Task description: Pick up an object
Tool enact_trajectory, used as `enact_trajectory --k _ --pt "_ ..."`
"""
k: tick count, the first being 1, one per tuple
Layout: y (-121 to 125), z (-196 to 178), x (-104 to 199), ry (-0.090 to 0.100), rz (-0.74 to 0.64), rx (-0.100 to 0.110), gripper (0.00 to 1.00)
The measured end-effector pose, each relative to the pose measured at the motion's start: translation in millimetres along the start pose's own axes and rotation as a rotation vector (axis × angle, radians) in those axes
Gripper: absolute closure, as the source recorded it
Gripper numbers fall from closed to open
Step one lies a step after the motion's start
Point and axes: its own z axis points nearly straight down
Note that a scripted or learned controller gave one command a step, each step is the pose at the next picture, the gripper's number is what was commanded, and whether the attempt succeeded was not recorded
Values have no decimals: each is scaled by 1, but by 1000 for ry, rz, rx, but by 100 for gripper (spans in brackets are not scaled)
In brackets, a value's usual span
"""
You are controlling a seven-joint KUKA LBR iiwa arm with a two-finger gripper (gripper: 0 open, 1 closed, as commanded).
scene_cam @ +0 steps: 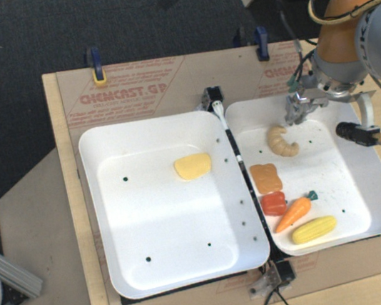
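Cardboard-topped bench (164, 80) on dark carpet (13, 40)

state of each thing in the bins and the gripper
gripper: above the right bin's far end, beside the croissant
croissant: lying loose, right bin
bread slice: flat, right bin
tomato: touching the bread
carrot: lying slantwise
corn: on its side
yellow piece: flat, left bin

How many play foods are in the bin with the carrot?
5, all in the right bin: a croissant near the back, a bread slice, a red piece below it, the carrot, and a corn cob at the front. None looks hidden.
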Motion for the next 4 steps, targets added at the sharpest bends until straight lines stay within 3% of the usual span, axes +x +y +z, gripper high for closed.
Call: enact_trajectory --k 3,4 --pt "0 28 -3 0 1 -1 100" --pt "2 -40 -21 -4 2 -10 100"
